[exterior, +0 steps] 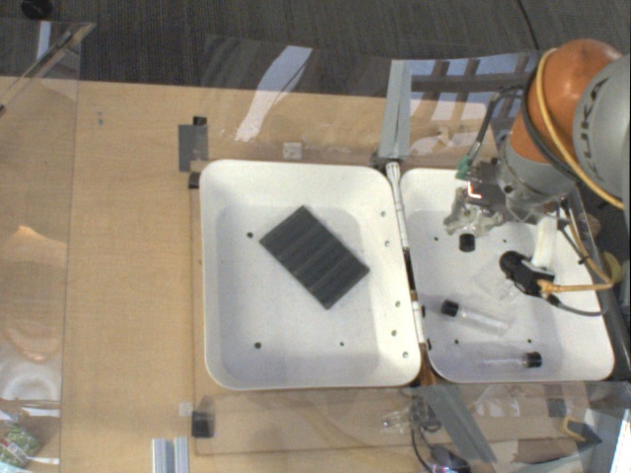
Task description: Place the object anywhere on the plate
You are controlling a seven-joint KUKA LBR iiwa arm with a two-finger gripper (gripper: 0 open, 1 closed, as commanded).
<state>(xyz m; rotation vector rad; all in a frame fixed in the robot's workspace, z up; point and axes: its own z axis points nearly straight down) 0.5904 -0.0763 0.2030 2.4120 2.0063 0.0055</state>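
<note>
Across the pale wooden bench (118,264), two shallow white bins rim to rim. In the left white bin (212,264), a dark grey ribbed rectangular plate (315,256), turned cornerwise near the middle, with bare white floor on every side and well apart from all four walls. Over the upper part of the right white bin (441,276), the grey arm with the orange band (582,97), reaching in from the right. At its end, the two-finger gripper (471,217), near the shared rim; spread or closed, impossible to tell. Just below it, a small black-tipped piece (466,241); whether held, unclear. Lower in the same bin, a clear plastic tube with a black cap (473,314), flat on the floor, apart from the gripper. Near the bottom wall, a second clear capped tube (513,361).
</note>
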